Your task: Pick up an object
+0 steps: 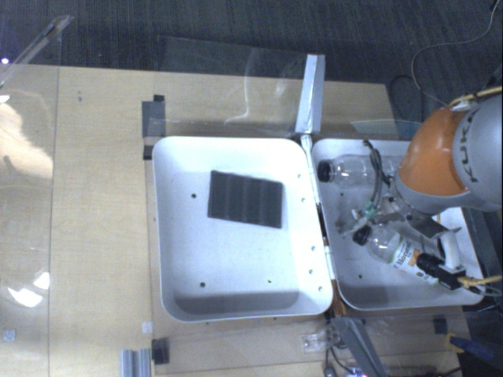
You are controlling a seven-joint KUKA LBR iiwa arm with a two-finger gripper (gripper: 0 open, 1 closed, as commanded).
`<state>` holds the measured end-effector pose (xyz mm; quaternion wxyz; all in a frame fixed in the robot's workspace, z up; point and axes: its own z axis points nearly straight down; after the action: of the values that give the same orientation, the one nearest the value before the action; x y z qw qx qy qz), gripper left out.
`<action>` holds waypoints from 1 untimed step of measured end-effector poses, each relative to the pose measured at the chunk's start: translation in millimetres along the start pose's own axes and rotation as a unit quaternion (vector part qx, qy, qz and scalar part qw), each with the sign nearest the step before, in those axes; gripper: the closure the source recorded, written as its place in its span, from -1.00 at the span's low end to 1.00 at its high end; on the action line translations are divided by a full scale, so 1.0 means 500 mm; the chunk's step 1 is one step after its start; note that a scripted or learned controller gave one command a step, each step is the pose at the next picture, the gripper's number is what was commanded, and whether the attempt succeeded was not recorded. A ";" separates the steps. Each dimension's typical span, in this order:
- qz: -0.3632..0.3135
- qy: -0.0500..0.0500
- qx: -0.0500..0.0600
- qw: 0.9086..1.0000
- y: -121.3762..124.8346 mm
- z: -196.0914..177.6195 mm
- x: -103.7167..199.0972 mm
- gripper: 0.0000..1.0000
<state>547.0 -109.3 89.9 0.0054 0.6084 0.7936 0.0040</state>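
Camera view: the arm (448,159) reaches into the right bin (350,285), where two clear bottles lie, one (346,170) near the far wall and one (393,250) under the wrist. The gripper (369,214) is between them; jaw state cannot be determined. The left bin (181,289) contains a dark pad (245,199). Centre over one bottle's body before descending.

Pale wooden bench (94,234) with two white bins (173,234) (354,289) side by side

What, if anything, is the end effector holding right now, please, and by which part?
It cannot be told: the end effector is down in the right bin among clear bottles, and the arm hides any hold.
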 end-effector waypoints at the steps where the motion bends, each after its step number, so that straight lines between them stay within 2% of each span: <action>1: 0.004 0.001 0.003 1.000 -0.033 -0.193 0.109 -1.00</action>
<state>515.3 -60.9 185.9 0.0031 0.6119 0.7909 0.0024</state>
